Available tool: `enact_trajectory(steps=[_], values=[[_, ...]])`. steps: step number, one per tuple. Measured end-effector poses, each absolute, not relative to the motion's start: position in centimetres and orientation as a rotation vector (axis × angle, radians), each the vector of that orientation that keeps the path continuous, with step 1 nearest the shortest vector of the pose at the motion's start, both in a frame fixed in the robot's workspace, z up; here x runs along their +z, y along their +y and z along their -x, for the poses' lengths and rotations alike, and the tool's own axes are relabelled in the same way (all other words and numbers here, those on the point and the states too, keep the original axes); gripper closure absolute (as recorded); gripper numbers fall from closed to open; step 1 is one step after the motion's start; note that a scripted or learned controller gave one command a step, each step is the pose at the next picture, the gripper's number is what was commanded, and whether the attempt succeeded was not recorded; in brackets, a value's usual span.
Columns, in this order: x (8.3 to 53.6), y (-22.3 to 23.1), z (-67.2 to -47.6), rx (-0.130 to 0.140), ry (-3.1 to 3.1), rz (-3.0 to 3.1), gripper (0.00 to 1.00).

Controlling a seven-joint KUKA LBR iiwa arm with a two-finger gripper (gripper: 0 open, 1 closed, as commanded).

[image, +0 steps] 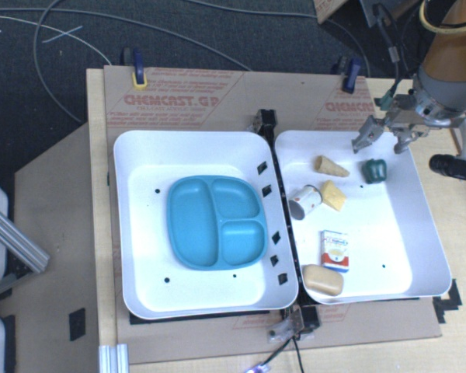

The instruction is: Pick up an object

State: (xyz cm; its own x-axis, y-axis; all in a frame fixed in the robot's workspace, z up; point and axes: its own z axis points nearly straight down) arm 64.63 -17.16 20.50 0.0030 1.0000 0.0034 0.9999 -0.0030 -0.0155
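Red print reading "CHEMCAST GP" (repeated, partly hidden) runs across the bench board [179, 92] behind the bins.

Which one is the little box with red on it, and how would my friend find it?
Start at the right white bin, the one beside the bin with the blue plate. Look toward its near edge for the small box, just above a tan rounded lump. It is the one flat, square-cornered thing there, white with a red band.
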Motion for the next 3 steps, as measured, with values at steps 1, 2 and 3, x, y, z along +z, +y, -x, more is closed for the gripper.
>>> enact_trajectory(steps=[1,2,3], values=[[21.5,-17.1,-64.9,0.000,-2.222,2.220,0.00],[15.9,-16.3,-65.5,0.004,-2.219,2.215,0.00],[11.7,-16.4,-65.2,0.004,-2.219,2.218,0.00]])
